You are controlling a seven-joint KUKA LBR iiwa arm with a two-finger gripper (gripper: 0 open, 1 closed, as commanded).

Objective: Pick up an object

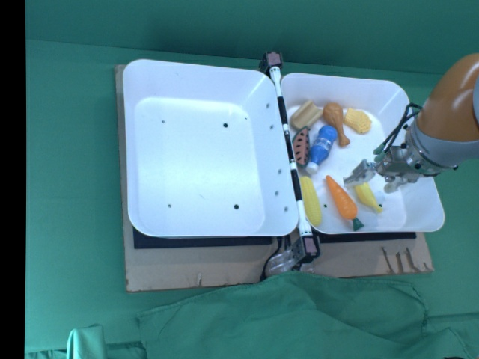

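The right bin (389,96) holds several toy foods: a blue bottle (322,147), an orange carrot (342,199), a yellow corn cob (310,200), a small yellow banana (367,197), a chicken drumstick (336,122), a tan bread piece (305,114), a watermelon slice (301,146) and a yellow piece (358,120). My gripper (372,176) hovers over the bin's right half, just above the banana and right of the carrot. Its fingers look spread, with nothing between them.
The left bin (198,152) sits beside it, parted by a black-and-white divider rail (290,155). Both bins rest on a cardboard sheet (224,271) on green cloth. Rumpled green fabric (299,320) lies along the front edge.
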